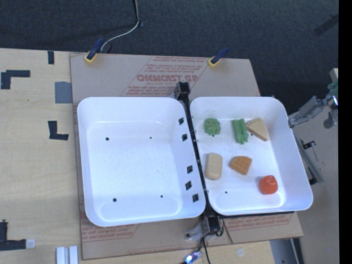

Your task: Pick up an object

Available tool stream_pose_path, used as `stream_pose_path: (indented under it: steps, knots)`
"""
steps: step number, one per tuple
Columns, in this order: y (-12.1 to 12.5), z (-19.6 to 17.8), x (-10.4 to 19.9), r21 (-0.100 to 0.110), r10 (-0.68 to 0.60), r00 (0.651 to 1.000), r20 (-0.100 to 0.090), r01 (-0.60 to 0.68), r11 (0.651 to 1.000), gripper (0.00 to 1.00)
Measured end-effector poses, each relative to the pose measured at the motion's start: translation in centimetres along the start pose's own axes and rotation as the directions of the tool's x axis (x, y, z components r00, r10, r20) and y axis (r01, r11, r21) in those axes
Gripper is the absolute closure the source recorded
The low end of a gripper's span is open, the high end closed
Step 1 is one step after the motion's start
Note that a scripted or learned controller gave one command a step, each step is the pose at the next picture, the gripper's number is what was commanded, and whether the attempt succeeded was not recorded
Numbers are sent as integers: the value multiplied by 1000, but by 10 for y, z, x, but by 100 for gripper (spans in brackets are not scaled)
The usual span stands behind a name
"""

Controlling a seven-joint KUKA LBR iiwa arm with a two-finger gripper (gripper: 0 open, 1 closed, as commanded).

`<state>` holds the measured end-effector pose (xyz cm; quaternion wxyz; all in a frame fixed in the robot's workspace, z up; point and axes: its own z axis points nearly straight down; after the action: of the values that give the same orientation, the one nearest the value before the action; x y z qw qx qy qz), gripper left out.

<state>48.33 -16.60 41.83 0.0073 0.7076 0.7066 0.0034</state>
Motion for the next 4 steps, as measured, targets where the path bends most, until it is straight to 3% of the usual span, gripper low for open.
stream_pose_path:
  steps: [1,2,4]
  knots:
    - [1,-29,-27,11,0,1000,-3,0,1000,0]
    - [1,-28,-60,15,0,1000,-3,0,1000,0]
    - [2,-95,-58,12,-3,1000,-4,3,1000,0]
